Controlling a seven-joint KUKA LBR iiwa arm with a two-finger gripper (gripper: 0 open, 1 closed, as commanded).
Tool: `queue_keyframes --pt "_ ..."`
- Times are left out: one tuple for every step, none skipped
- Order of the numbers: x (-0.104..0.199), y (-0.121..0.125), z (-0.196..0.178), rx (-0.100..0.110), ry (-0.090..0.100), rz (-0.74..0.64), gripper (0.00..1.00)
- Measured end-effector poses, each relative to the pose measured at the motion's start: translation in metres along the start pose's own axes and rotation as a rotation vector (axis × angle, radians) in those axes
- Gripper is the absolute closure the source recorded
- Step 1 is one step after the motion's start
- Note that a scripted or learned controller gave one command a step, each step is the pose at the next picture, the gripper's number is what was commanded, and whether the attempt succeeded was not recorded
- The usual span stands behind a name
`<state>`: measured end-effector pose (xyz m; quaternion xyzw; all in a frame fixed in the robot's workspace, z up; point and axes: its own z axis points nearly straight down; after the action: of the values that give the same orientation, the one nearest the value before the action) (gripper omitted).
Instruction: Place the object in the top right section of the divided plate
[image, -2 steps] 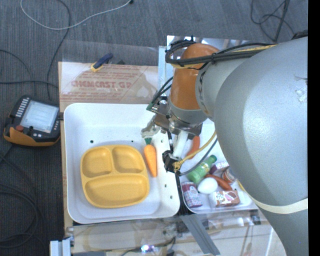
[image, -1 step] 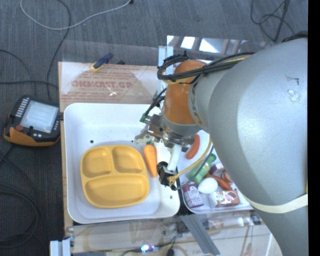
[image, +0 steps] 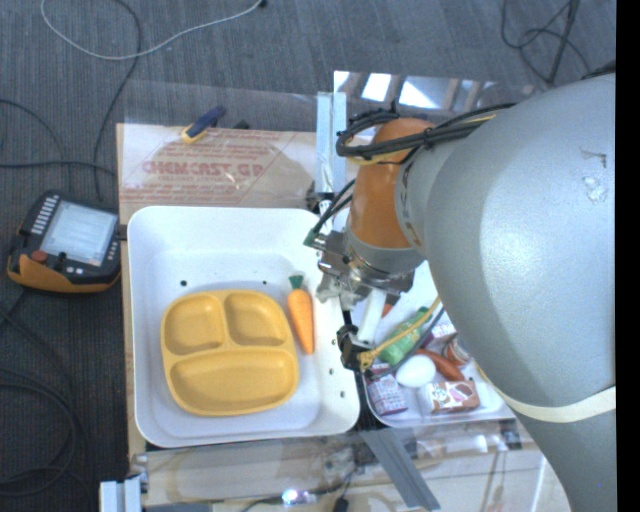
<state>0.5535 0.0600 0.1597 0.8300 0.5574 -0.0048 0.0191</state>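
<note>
A yellow divided plate (image: 230, 352) lies in the left white bin (image: 200, 240), with two small sections at the top and one large section below. An orange toy carrot (image: 301, 317) with a green top lies in the bin just right of the plate's top right section, touching or nearly touching its rim. My gripper (image: 340, 290) hangs over the wall between the two bins, right of the carrot and apart from it. Nothing shows between its fingers.
The right bin (image: 400, 420) holds several toy foods: a green bottle (image: 405, 338), a white egg (image: 416, 373), small packets (image: 387, 395). The big grey arm covers most of that bin. A teach pendant (image: 65, 243) lies on the floor at the left.
</note>
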Motion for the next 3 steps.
queue_keyframes --pt "0.000 -0.049 -0.047 0.028 0.024 -0.073 1.00" --pt "0.032 -0.066 -0.023 0.027 0.031 -0.406 1.00" --pt "0.008 -0.078 -0.030 0.013 0.041 -0.992 1.00"
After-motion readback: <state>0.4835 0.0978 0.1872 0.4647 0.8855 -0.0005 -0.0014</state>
